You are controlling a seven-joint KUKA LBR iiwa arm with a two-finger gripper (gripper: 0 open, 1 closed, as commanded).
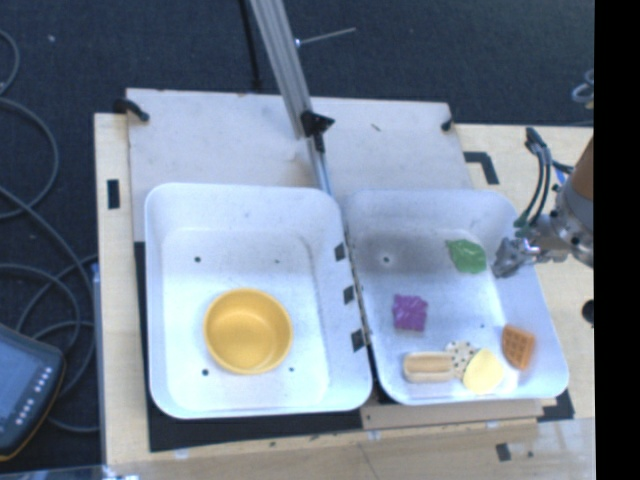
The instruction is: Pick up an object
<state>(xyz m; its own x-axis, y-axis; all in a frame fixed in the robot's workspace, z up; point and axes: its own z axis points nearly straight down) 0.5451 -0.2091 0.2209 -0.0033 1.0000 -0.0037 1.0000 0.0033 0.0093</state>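
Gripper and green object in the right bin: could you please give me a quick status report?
Gripper at right bin's right rim, holding nothing visible. Green object just beside it, lying free. Purple block and other pieces nearer the front, not in the way.

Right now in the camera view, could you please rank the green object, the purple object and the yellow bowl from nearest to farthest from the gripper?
1. The green object, in the right bin near its far right side, just left of the gripper.
2. The purple object, near the middle of the same bin.
3. The yellow bowl, in the left bin.
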